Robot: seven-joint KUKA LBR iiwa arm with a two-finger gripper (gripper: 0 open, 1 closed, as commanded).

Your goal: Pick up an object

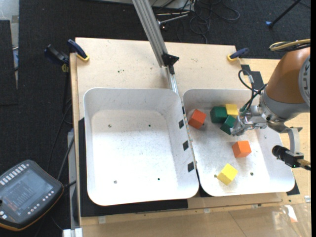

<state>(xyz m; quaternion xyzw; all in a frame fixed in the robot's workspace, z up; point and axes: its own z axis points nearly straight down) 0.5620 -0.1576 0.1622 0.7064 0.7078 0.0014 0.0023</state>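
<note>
- Dark floor (39, 14), cables trailing at the far side; a teach pendant (22, 194) lies at the near left.
- Pale bench (123, 63) carries two white bins: left bin (133, 142), right bin (256, 177).
- Arm (291, 83) reaches in over the right bin, wrist low.
- Gripper (238, 126) sits against a green block (227, 125); grip state: cannot tell.
- Loose blocks nearby: second green block (218, 114), two orange, two yellow.

The gripper (240, 127) sits low in the right bin (281, 184), touching a green block (228, 124); a second green block (218, 114) and a yellow block (232, 109) lie just beyond it, an orange block (241, 148) just below, and an orange cube (197, 118) farther left
</note>
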